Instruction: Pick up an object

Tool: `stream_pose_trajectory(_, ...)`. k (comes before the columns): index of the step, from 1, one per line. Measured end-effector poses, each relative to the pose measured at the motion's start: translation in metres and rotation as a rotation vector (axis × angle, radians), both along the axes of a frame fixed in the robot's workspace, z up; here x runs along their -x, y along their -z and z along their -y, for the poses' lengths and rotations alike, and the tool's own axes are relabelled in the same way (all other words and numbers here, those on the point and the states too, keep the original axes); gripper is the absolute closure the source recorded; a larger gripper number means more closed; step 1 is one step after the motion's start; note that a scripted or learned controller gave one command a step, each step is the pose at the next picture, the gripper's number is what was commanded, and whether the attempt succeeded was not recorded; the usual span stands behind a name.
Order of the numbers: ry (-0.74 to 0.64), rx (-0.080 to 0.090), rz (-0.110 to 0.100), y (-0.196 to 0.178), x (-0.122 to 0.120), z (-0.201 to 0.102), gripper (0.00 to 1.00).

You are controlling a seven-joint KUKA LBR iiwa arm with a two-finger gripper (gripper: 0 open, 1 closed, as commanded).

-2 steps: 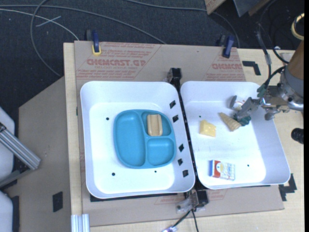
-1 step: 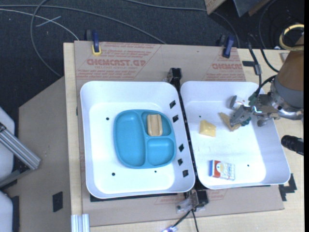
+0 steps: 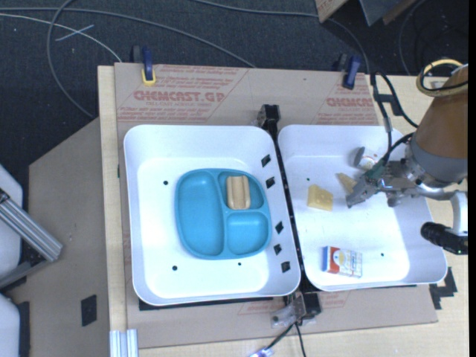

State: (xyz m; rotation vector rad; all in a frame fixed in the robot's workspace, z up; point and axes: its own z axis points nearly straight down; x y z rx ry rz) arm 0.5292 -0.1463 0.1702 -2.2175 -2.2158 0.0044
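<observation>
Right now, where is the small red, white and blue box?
In the camera view, the small box lies flat in the right bin, near its front edge, below the yellow piece and apart from the gripper.

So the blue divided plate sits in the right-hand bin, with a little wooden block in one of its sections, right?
Not quite: the camera view shows the blue divided plate in the left bin, not the right. The wooden block does lie in one of its sections.

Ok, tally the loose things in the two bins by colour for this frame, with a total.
Blue: 1, divided tray
Tan: 1, block in the tray's upper right compartment
Yellow: 2, piece; smaller piece by the gripper
Blue, white and red: 1, small packet
Total: 5
</observation>
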Motion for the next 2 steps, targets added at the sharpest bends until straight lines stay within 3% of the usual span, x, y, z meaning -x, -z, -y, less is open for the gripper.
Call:
stream_pose_trajectory(1, 0.0, 0.0, 0.001, 0.046, -0.001, 0.007, 0.0)
stream_pose_trajectory(2, -0.001, 0.001, 0.008, 0.032, -0.003, 0.007, 1.0)
